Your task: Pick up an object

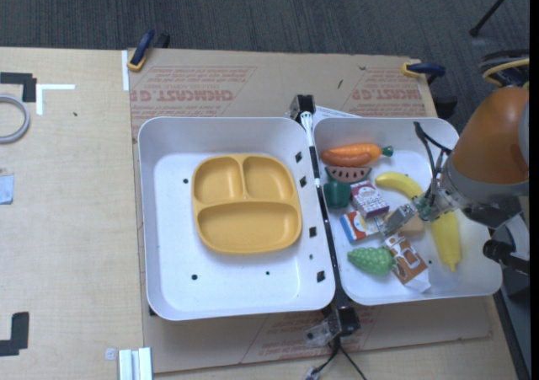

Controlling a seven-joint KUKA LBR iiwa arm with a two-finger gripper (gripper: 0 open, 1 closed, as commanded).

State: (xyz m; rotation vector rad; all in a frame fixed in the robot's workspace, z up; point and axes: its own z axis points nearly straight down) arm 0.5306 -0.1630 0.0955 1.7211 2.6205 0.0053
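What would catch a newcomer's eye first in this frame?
The yellow divided plate stands out, lying alone in the left bin. Next comes the cluster in the right bin: an orange carrot at the far side, two bananas, a green broccoli-like toy and small cartons. The grey arm with its orange band reaches in from the right, its hand low among those items.

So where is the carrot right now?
The carrot lies in the right-hand bin, near its far edge, just above the watermelon slice and up-left of a banana.
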